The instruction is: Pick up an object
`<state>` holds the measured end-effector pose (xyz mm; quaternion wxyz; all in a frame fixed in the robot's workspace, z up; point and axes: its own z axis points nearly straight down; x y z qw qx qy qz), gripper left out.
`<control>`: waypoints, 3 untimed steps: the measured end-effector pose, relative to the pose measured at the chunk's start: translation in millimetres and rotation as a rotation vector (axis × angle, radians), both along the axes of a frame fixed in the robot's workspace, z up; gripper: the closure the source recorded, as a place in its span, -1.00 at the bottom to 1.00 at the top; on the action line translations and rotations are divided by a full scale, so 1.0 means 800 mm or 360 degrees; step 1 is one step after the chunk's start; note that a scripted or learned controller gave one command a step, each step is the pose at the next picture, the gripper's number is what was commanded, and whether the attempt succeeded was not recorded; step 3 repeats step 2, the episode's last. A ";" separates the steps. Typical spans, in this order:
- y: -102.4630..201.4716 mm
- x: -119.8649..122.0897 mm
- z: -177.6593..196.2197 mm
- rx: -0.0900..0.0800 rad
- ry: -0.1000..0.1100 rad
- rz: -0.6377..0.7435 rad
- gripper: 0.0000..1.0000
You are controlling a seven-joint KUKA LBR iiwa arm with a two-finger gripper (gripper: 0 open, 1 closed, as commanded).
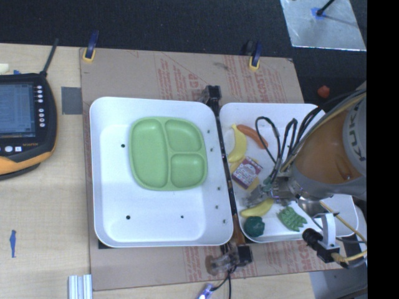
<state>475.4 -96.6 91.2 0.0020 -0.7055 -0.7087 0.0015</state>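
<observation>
The right bin (229,114) holds several small items. There is a yellow banana (237,145), an orange carrot (252,136), a purple and red packet (247,172), a small yellow piece (257,209), a dark green round object (254,227) and a light green ridged piece (290,218). My gripper (264,195) is low in this bin, just above the small yellow piece and right below the packet. The wrist and black cables (280,139) cover the bin's right half. I see nothing lifted off the bin floor.
The left bin (106,220) holds a green divided plate (167,152). A teach pendant (22,123) lies on the bench at the far left. Black clips (212,94) sit where the two bins meet.
</observation>
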 end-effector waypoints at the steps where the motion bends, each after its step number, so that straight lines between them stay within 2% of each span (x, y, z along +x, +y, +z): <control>1: -0.001 0.000 0.012 -0.0001 0.0002 0.0005 1.00; 2: 0.081 0.059 0.126 0.0001 -0.0005 0.0001 1.00; 3: 0.081 0.059 0.126 0.0001 -0.0005 0.0001 1.00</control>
